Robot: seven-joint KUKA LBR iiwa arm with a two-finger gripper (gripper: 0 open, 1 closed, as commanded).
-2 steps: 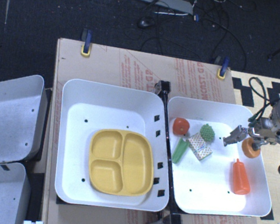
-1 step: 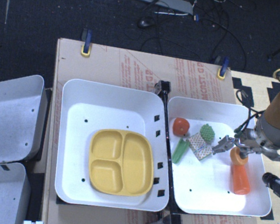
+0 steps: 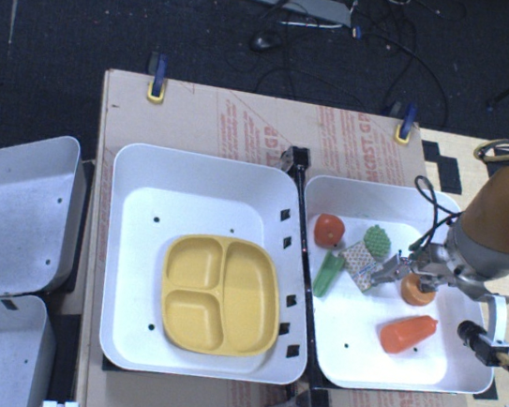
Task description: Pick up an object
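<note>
Arm is reaching in from the right & hanging low over the right bin [image 3: 456, 375], so by my read the approach/descent step of the pick is underway, w/ no grasp made yet. End effector [image 3: 394, 270] is sitting near the bin's middle, tips pointing left toward a speckled grey packet [image 3: 360, 259]; can't tell whether it's spread or pressed together, since the tip area is dark & cluttered w/ cables, and nothing is visibly being pinched. Likeliest target is that packet, lying flat just beside the tip on its left. A small orange piece [image 3: 418, 291] is lying just below the wrist, partly hidden by it. An orange carrot-like object [image 3: 407, 333] is resting nearer the front wall, apart from the tip. A green pepper-like piece [image 3: 327, 274] is leaning along the bin's left wall, a red tomato-like ball [image 3: 329, 229] is sitting above it, and a bumpy green item [image 3: 377, 239] is lying just above the packet. Left bin [image 3: 144, 181] is carrying a yellow divided tray [image 3: 221, 294]. Next move probably calls for centering over one item, going down w/o nudging neighbours, closing on it, then lifting straight up; packet is thin & flat, so it's looking like a tricky pinch
</note>
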